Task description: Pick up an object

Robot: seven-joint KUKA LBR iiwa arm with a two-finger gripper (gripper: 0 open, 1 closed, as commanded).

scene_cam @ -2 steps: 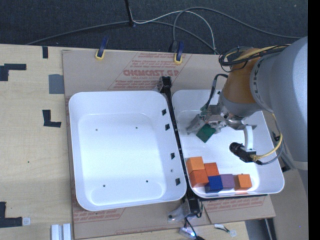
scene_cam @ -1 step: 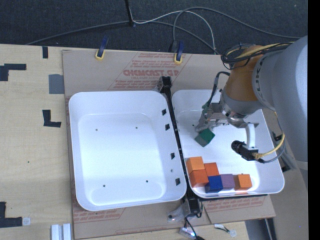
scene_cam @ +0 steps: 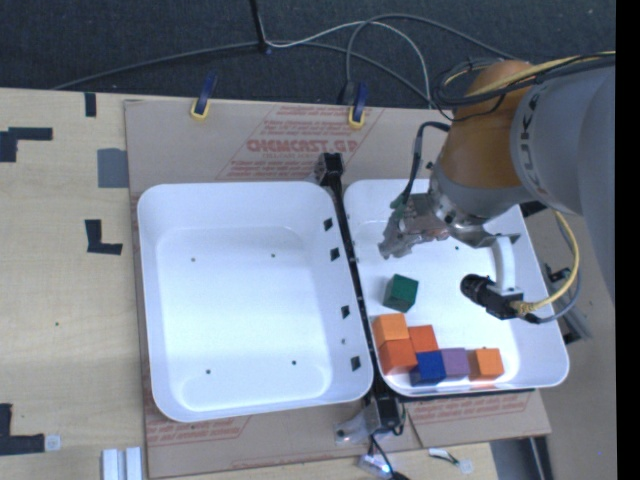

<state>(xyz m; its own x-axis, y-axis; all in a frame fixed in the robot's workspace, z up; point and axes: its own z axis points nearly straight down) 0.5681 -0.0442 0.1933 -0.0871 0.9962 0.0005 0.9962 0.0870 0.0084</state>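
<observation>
My gripper point(scene_cam: 398, 240) hangs over the upper left part of the right bin point(scene_cam: 540, 373), its fingers pointing down and to the left. A green cube point(scene_cam: 401, 291) sits just below it, apart from the fingertips. Along the bin's front lie several blocks: an orange one point(scene_cam: 393, 334), a red one point(scene_cam: 422, 338), a blue one point(scene_cam: 430, 367), a purple one point(scene_cam: 455, 362) and another orange one point(scene_cam: 487, 363). Nothing shows between the fingers.
The left bin point(scene_cam: 160, 268) stands beside the right one, split from it by a black divider point(scene_cam: 345, 268). A black cable connector point(scene_cam: 488, 296) on the arm hangs over the right bin's middle. Cables run across the bench behind the bins.
</observation>
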